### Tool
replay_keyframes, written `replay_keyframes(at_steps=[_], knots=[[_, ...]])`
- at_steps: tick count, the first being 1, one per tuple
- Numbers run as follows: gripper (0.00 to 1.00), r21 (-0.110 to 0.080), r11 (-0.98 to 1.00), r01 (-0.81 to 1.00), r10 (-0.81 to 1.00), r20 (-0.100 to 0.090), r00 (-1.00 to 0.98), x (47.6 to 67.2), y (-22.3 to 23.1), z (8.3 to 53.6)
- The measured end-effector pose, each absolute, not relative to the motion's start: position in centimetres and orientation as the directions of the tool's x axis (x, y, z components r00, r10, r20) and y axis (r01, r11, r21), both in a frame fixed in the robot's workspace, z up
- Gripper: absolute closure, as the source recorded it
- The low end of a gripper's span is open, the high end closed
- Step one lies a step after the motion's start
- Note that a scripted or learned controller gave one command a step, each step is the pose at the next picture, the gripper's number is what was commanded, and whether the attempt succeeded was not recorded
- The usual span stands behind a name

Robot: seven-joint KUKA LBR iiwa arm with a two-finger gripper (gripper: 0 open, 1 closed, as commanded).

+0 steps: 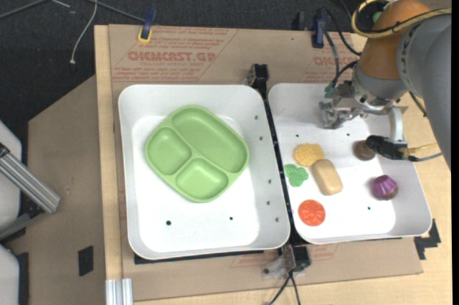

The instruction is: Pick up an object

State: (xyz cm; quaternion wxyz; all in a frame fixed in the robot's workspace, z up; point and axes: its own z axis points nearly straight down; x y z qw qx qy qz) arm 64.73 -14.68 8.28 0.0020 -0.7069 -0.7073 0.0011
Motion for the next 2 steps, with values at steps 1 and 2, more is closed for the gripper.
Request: replay_keyframes(at_steps=[1, 2], knots=[[1.00, 0.002, 0.001, 1.000, 1.000, 0.001, -0.001, 64.9, -14.7, 9.7], [1.00, 0.006, 0.000, 1.000, 1.000, -0.001, 0.000, 65.5, -15.5, 14.7]])
